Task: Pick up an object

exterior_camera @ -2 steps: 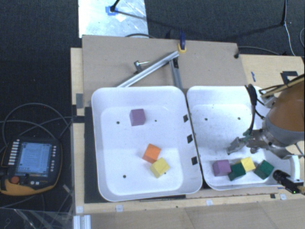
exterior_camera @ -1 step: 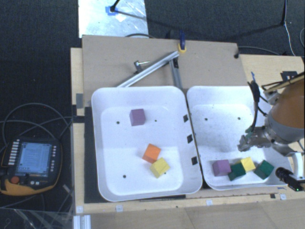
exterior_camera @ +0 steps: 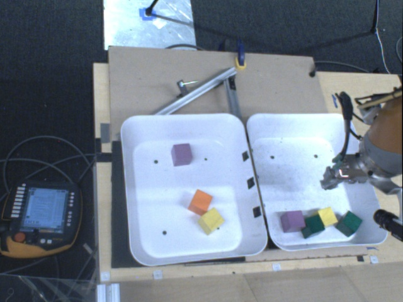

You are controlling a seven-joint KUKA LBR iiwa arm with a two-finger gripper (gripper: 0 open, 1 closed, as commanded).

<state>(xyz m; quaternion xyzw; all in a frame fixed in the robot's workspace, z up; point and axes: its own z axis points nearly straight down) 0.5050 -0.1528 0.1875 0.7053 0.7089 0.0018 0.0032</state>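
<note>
Two shallow white plastic bins with rounded corners sat side by side on a tan tabletop (exterior_camera: pixel 277 74). Left bin (exterior_camera: pixel 135 187): purple block (exterior_camera: pixel 181 154) at 12 o'clock; orange block (exterior_camera: pixel 201 201) and yellow block (exterior_camera: pixel 211 220), touching, at 5 o'clock. Right bin (exterior_camera: pixel 296 131): a row at 6 o'clock of matte cubes, namely a second purple block (exterior_camera: pixel 292 221), dark green block (exterior_camera: pixel 312 226), small yellow block (exterior_camera: pixel 327 216) and another green block (exterior_camera: pixel 349 223). The tool (exterior_camera: pixel 332 178) hung at 3 o'clock over the right bin, grasping nothing visible; whether released or clenched could not be told.
</note>
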